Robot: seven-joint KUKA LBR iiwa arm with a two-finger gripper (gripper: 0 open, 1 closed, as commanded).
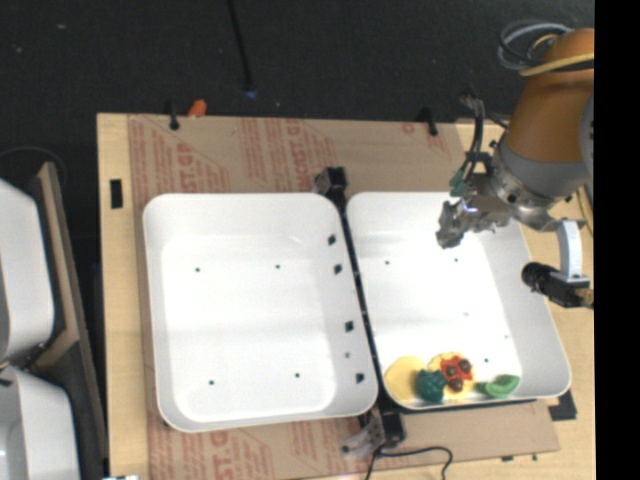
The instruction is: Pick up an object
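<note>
Camera view places my grey arm with the orange band [548, 118] over the far side of the right shallow white plastic bin [420, 268]; the left shallow white bin [240, 308] sits just beside it. My claw [452, 226] hangs above bare floor; its opening I cannot tell. Targets cluster at the near rim: pale yellow disc [402, 373], teal lump [430, 388], red-orange toy [456, 367], green piece [500, 384]. Procedure: travel toward the near rim, select an outer item, descend vertically, avoid the wall.

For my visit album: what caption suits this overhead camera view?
Robot arm's gripper poised above the right bin, small colourful objects clustered at its near edge.
</note>
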